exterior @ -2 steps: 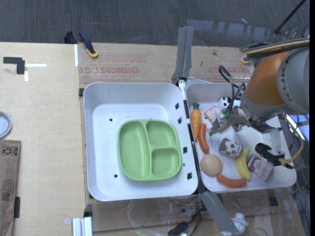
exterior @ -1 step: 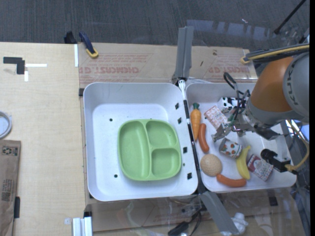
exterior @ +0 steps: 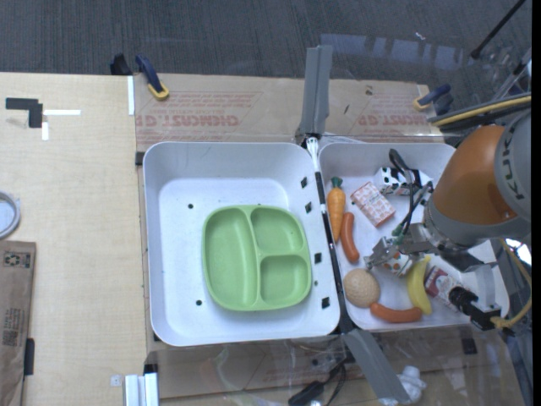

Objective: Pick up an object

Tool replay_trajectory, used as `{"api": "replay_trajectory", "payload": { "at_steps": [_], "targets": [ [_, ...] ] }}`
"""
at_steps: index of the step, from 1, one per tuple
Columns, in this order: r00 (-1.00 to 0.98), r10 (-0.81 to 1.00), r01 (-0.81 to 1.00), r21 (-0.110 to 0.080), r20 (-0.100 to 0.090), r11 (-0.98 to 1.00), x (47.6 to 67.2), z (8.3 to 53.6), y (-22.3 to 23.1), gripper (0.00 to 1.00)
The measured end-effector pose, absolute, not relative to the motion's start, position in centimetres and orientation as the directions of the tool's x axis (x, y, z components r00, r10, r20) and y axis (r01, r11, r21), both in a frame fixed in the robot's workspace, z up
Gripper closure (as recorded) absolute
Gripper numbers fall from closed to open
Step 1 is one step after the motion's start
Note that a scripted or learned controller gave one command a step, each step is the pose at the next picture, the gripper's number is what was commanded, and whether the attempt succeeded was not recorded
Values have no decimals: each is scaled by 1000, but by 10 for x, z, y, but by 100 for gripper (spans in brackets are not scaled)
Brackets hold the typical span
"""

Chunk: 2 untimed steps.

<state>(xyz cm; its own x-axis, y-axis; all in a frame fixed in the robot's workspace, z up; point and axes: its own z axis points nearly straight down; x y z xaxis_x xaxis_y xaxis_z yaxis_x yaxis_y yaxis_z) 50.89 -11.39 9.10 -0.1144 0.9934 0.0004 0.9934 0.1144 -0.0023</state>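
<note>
Pincer [exterior: 390, 255] sits low in the right bin [exterior: 359, 149], among crowded toy food — can't tell if it's wide or narrow, w/ nothing visibly held. Banana [exterior: 418, 284] is just beside it, round bun [exterior: 361, 287] near, sausage [exterior: 396, 313] below. Risk: tips land btwn items and shove them (tight packing), or nip two at once, so the grab slips.

Dark grey carpet floor [exterior: 211, 15] behind; pale wood bench [exterior: 68, 193]; cardboard sheet [exterior: 228, 108] under bins

Arm [exterior: 482, 184] lowered, tool [exterior: 390, 256] pointing left
</note>
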Motion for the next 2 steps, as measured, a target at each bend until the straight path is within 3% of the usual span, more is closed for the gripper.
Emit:
{"api": "replay_trajectory", "payload": {
  "at_steps": [1,2],
  "targets": [
    [-110,994,994,-3,0,110,509,100,-115,100],
    [-137,991,991,-1,-1,137,524,223,-56,100]
  ]
}}
